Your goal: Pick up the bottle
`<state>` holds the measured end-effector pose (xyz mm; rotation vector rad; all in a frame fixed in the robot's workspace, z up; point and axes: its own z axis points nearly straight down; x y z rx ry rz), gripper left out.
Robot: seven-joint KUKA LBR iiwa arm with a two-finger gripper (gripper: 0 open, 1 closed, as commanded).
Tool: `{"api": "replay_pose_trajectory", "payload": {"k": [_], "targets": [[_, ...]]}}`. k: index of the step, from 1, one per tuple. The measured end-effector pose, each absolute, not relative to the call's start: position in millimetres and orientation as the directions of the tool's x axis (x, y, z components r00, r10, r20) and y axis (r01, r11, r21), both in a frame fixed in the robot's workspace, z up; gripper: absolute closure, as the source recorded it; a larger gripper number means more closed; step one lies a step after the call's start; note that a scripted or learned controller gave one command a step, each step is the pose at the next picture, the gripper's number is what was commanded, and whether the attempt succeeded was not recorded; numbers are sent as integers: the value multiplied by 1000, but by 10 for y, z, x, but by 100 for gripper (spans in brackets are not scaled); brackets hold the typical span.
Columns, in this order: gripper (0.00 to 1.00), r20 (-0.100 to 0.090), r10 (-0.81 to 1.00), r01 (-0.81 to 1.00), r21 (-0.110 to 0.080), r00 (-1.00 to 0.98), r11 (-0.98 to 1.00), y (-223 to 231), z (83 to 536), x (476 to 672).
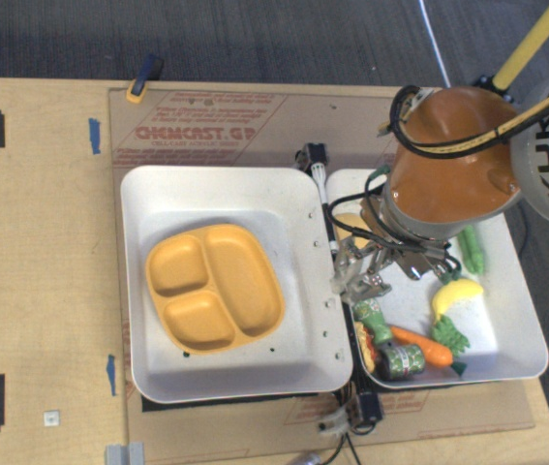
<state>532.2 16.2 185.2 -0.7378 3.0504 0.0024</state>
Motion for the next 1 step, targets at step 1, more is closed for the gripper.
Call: {"api": "replay_pose_trajectory", "payload": {"k": [1], "targets": [[100, -3, -851, -851, 0, -525, 525, 556, 1850, 5067]]}}
